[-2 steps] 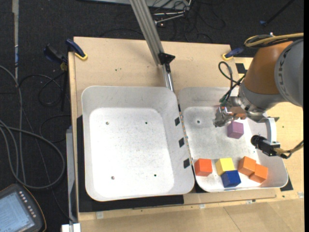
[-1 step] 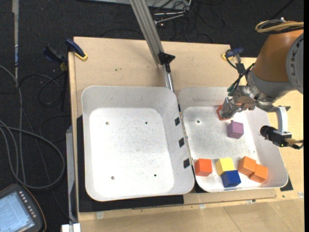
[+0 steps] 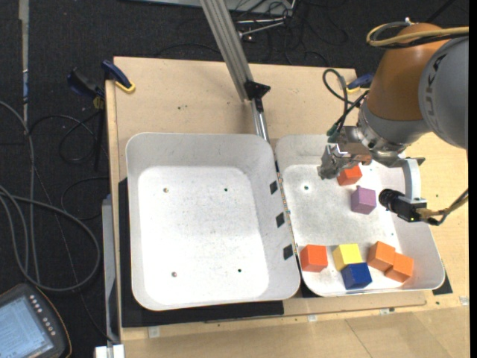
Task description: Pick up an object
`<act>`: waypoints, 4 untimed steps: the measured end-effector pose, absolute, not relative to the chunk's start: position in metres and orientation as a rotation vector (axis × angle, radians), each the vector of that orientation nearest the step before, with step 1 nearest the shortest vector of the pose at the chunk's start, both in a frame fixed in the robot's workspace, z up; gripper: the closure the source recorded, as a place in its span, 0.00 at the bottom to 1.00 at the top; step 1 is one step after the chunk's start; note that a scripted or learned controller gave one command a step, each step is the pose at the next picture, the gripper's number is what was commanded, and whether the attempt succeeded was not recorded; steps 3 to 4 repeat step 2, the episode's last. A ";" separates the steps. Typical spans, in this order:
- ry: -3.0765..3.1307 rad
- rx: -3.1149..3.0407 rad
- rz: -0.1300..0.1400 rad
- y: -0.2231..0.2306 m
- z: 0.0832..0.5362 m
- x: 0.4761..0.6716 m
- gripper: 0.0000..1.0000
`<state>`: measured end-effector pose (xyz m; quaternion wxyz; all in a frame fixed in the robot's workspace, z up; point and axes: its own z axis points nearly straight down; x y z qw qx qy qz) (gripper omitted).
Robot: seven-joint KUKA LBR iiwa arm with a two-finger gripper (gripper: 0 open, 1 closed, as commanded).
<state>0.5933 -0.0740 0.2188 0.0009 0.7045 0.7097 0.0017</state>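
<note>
Camera view: the wooden bench (image 3: pixel 186 88) bears the left bin (image 3: pixel 149 155) and the right bin (image 3: pixel 298 155) side by side. The arm (image 3: pixel 417 80) reaches over the right bin; its gripper (image 3: pixel 337 166) sits low beside a small orange-red block (image 3: pixel 349 175), and whether it grips it cannot be told. Nearby lies a purple block (image 3: pixel 364 200). Along the near wall sit an orange cube (image 3: pixel 314 257), yellow cube (image 3: pixel 346 255), blue cube (image 3: pixel 357 275) and two orange blocks (image 3: pixel 390 261).

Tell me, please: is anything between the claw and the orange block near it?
Nothing visible stands between them. The claw is right at the orange block in the right bin. The purple block lies apart, toward the front, out of the way.
</note>
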 end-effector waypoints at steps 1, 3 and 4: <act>2.234 2.212 0.003 -0.010 0.219 0.590 1.00; 2.232 2.214 0.001 0.046 0.213 0.581 1.00; 2.232 2.214 0.001 0.046 0.213 0.581 1.00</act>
